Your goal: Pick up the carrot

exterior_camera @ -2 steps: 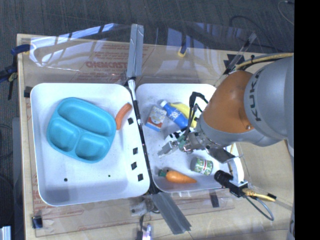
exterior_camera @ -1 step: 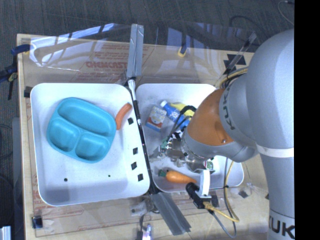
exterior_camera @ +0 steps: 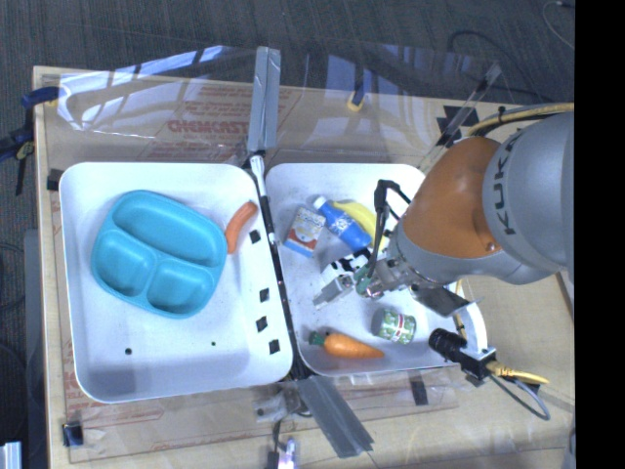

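In the camera view, the grey arm [exterior_camera: 532, 198] with its orange band enters from the right edge and bends down over the right bin [exterior_camera: 293, 345]. Its claw [exterior_camera: 342, 286] sits low at the bin's middle, above the floor; whether it is released or clenched I cannot tell. The carrot [exterior_camera: 350, 346] lies flat near the bin's lower edge, just below the claw and apart from it, beside a green can [exterior_camera: 395, 325]. A blue tray [exterior_camera: 161, 252] rests in the left bin [exterior_camera: 98, 369].
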You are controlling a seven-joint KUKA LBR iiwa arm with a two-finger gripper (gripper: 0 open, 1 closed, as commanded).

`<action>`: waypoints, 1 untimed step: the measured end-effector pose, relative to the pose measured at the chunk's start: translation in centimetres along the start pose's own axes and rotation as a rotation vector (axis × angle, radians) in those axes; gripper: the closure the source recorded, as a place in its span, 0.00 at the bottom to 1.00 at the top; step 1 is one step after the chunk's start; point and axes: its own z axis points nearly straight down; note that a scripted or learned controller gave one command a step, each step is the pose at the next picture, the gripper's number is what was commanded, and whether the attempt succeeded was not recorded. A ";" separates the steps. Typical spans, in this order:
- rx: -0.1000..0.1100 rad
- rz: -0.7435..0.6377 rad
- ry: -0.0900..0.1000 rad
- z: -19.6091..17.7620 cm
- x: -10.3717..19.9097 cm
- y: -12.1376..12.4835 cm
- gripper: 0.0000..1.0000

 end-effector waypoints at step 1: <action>-0.001 0.234 -0.001 -6.4 -0.1 -0.1 0.00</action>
